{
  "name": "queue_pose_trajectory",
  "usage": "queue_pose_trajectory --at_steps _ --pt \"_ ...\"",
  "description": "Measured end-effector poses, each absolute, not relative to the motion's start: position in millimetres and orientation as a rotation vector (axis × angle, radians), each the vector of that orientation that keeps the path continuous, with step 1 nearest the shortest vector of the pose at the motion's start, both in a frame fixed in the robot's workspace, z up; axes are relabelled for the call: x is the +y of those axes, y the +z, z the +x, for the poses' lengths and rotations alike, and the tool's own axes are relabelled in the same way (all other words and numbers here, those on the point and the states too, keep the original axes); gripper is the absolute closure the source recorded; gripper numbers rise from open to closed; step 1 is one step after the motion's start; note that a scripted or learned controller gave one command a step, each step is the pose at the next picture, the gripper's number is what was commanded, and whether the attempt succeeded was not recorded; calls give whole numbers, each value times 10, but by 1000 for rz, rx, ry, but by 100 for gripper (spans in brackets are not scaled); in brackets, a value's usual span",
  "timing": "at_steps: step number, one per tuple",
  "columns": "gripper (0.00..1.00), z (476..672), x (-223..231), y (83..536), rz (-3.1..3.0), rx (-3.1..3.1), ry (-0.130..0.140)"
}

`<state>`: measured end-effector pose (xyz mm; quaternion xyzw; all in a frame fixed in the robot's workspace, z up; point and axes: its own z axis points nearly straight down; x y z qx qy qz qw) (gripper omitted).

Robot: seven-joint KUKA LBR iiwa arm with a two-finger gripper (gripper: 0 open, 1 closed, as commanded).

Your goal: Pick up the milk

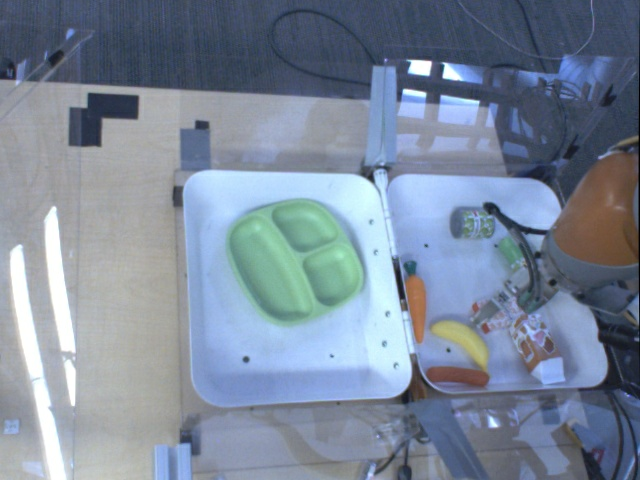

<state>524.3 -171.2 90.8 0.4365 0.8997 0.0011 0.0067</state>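
The boxy milk carton (536, 346) lies tilted in the right bin (440, 203), beside a smooth curved banana (462, 338). The claw (503, 306) hangs just left of it; its grip I cannot tell.

bins (200, 368): white. plate (296, 259): light green, plain, three sections. carrot (416, 306): orange, green top. banana (462, 340): yellow. sausage (457, 376): red-brown. can (472, 224): grey with green label. milk (537, 344): white carton, orange-red print. desk (100, 268): pale wood, black squares at upper left. arm (600, 223): grey, orange band.
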Motion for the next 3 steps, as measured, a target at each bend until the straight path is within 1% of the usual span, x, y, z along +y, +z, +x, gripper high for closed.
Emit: queue_pose_trajectory --at_steps 1,2,3 --pt "100 5286 -1685 1032 1357 2808 12" --pt "0 5284 -1687 1031 1358 2809 11" --pt "100 5323 -1676 1156 1351 2800 16"
